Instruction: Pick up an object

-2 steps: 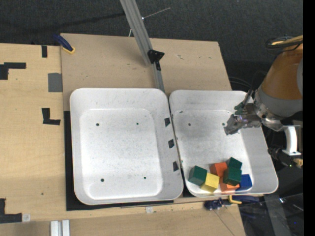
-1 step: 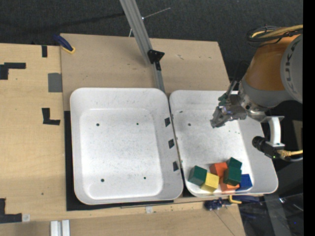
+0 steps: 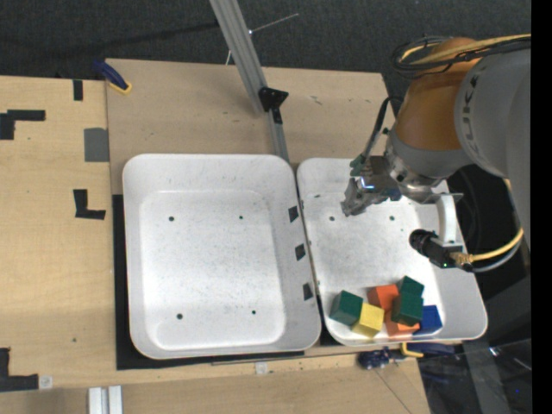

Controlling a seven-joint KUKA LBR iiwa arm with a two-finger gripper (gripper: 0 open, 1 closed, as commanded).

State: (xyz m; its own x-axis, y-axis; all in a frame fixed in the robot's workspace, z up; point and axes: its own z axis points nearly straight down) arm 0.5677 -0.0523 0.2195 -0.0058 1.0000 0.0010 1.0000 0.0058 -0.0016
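Observation:
Several small blocks lie clustered in the near corner of the right bin [image 3: 345, 240]: a green block [image 3: 347, 307], a yellow block [image 3: 371, 318], an orange block [image 3: 385, 297], a dark green block [image 3: 410, 298] and a blue block [image 3: 429, 318]. My gripper [image 3: 355, 198] hangs over the far part of the right bin, well away from the blocks. Nothing shows between its fingers.
The left bin [image 3: 211, 253] stands beside the right one with black clips along their shared rim. A slanted metal pole [image 3: 246, 46] crosses the bench behind the bins. A cable and a black fitting [image 3: 429, 245] hang off the wrist over the right bin.

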